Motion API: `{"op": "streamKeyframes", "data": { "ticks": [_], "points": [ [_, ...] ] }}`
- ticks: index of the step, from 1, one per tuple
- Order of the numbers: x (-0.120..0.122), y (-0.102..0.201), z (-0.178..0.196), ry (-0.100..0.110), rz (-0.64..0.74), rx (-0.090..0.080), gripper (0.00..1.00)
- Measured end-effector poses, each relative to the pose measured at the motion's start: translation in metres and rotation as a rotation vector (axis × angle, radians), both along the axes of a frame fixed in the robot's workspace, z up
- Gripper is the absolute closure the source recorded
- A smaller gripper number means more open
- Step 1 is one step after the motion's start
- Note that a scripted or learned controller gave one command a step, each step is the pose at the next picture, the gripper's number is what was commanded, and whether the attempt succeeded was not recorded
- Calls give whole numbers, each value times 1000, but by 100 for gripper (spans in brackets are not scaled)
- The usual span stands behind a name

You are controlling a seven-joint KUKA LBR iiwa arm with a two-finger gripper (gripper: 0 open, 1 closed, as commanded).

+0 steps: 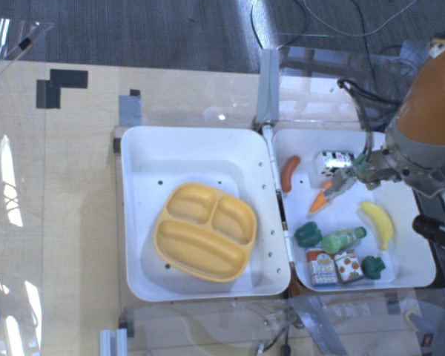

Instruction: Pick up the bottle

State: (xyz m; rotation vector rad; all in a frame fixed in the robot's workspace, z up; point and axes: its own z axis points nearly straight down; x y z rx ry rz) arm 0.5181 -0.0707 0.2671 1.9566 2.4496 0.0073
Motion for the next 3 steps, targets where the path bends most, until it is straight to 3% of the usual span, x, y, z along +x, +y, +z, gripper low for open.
{"op": "streamKeyframes", "data": {
  "ticks": [1, 2, 3],
  "points": [
    [-25, -53, -158, -2, 178, -2, 0],
    [-19, -57, -172, -16, 385, -2, 0],
    [-16, -57, -159, -25, 385, -5, 100]
  ]
}}
